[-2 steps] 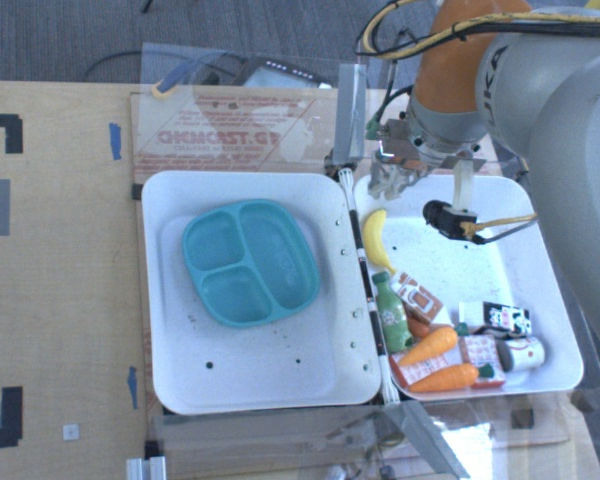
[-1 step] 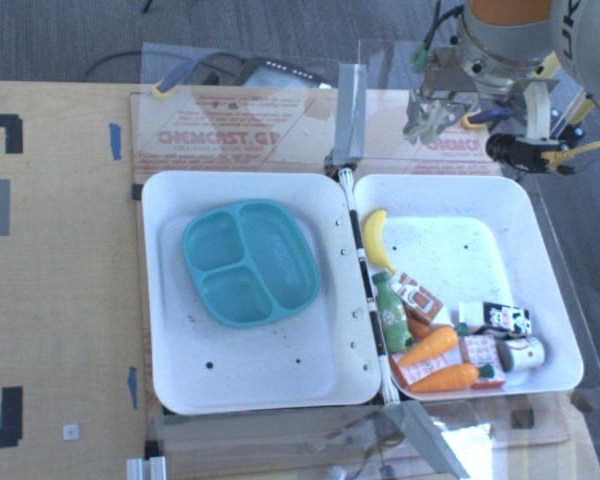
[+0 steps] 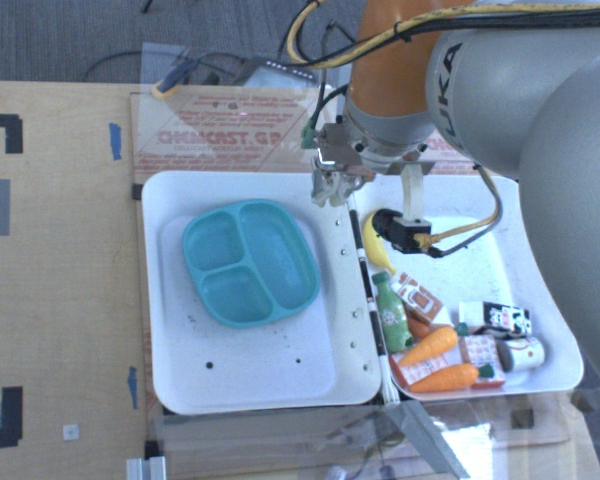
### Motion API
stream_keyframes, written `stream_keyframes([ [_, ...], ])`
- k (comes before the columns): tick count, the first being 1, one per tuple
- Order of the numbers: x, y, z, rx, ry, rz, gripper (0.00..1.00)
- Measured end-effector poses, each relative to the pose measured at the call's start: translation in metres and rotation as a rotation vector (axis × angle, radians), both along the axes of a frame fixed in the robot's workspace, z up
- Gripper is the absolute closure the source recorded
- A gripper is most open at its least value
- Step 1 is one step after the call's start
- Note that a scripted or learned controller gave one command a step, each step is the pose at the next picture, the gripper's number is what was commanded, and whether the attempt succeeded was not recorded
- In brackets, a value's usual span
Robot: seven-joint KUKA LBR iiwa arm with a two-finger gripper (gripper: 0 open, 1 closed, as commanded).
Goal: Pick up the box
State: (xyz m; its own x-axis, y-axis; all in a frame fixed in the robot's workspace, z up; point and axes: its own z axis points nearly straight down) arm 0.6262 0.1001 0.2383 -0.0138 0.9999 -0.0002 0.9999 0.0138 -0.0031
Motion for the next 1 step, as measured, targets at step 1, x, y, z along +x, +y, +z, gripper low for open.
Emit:
stream_keyframes([
  [1, 0.0413, -0.0238, 0.1188, -0.001, -0.004, 0.045, 1.00],
])
